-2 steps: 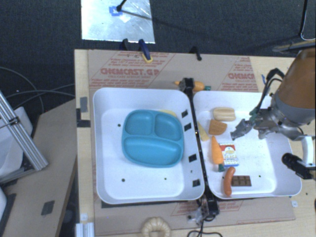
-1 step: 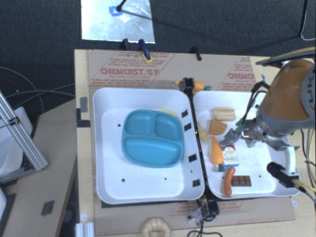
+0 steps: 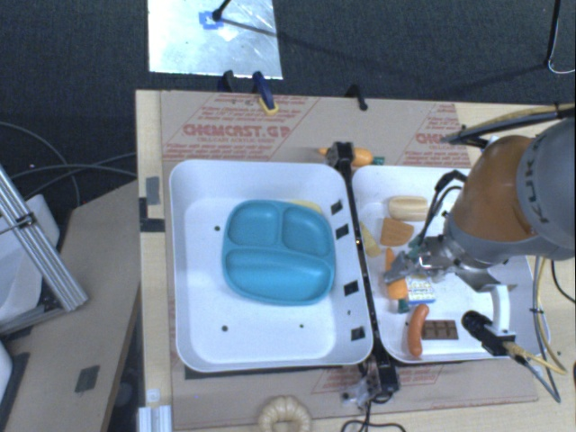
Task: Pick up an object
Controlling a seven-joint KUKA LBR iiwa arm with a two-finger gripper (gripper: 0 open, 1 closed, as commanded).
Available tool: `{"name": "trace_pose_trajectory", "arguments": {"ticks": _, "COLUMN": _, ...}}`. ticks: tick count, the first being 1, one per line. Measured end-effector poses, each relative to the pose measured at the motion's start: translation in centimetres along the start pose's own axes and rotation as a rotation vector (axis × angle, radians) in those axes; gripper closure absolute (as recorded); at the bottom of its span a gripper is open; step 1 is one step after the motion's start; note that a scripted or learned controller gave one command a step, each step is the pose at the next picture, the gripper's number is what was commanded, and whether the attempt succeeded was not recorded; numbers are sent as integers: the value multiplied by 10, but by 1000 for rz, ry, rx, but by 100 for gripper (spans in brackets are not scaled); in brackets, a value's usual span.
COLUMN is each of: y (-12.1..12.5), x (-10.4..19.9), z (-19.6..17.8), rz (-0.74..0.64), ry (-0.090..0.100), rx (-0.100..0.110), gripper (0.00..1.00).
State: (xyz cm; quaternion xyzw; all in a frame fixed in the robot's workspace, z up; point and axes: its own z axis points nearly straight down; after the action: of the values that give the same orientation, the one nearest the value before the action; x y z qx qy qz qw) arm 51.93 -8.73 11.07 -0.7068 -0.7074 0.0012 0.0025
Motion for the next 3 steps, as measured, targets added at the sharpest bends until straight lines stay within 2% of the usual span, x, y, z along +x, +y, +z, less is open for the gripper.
{"name": "trace_pose_trajectory", "arguments": {"ticks": 1, "y": 3, "x": -3, "z": 22, "rz": 4, "ry": -7, "rx": -13, "gripper": 0}}
{"name": "trace_pose_trajectory", "arguments": {"ticks": 2, "y": 6, "x": 0, "z": 10, "rz": 0, "ry": -3, "rx": -20, "gripper": 100}}
{"name": "trace_pose_trajectory", "arguments": {"ticks": 3, "y": 7, "x": -8, "z": -37, "rz": -1, "ry": -3, "rx": -11, "gripper": 100}}
